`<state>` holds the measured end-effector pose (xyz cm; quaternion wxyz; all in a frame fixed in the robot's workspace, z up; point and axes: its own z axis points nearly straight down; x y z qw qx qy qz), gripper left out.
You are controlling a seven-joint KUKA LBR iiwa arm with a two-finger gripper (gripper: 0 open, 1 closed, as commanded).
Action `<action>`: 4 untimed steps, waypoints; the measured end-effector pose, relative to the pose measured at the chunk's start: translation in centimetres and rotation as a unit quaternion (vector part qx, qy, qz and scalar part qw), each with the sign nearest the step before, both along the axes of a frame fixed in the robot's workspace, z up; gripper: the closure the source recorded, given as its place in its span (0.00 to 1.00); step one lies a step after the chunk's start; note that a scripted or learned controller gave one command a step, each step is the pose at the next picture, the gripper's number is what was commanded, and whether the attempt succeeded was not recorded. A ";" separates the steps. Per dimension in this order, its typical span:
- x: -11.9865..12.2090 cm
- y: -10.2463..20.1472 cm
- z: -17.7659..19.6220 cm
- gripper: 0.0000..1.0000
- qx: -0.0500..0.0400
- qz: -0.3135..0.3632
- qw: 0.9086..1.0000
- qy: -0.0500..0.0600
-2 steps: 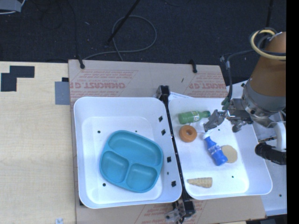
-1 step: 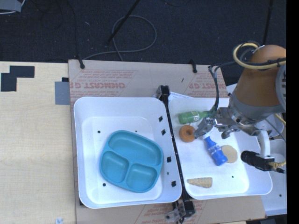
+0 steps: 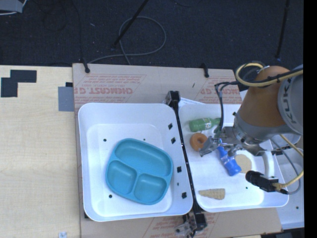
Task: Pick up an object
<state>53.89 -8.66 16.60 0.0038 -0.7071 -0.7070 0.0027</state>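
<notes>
And here's the worktop (image 3: pixel 39 148), pale wood stretching off to the left, with two white bins sitting side by side on it. The left bin (image 3: pixel 94 118) carries a big blue divided plate (image 3: pixel 139 170), three compartments, lying flat. The right bin (image 3: pixel 257 195) is where the action is!

The grey arm (image 3: pixel 267 103) with its orange band reaches in from the right and hangs low over the right bin, wrist pointed down toward the middle. The claw (image 3: pixel 214 145) sits just beside the small brown ring, with a blue bottle-like object (image 3: pixel 229 163) lying directly under the wrist. Is the claw clenched or released? I cannot tell from up here.

Now the candidates. The blue object lies at a slant near the bin's centre, touching or nearly touching the claw's metalwork. It looks light, rigid and smooth, so likely a bit slippery; a pinch across its narrow middle seems the best bet. Behind it, a green bottle (image 3: pixel 204 124) lies on its side near the far wall. At the front, a tan wedge (image 3: pixel 212 194) rests flat, thin and hard to get under. The brown ring (image 3: pixel 198 141), doughnut-shaped, looks soft and light, grippable across its rim. Nothing is visibly lifted yet.
</notes>
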 end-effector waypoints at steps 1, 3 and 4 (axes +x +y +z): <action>-0.4 -0.2 -6.4 0.00 0.000 0.000 1.000 0.001; 0.5 -0.6 1.0 1.00 -0.001 0.000 1.000 -0.006; 0.3 -0.5 5.3 1.00 -0.001 0.000 1.000 -0.005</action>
